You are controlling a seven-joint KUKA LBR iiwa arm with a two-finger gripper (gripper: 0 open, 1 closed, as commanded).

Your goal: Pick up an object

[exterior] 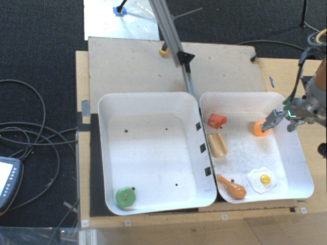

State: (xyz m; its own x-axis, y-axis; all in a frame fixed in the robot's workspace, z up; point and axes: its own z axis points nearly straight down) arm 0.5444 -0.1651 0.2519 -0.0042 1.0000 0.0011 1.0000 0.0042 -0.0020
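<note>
Gripper sits at the orange ball in the right bin, touching it; finger opening cannot be told. No lift evident; pick not yet confirmed

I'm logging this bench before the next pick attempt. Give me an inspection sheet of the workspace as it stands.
Surface: two white bins, left bin and right bin, on a tan bench.
Job's things: green disc in the left bin; red block, bread roll, drumstick, fried egg and orange ball in the right bin.
Clutter: nothing seen.
Grippers: gripper at the orange ball; grasp unclear.
Cables: black loops on the floor, left.
Surroundings: dark carpet, grey pole, handheld screen.
</note>
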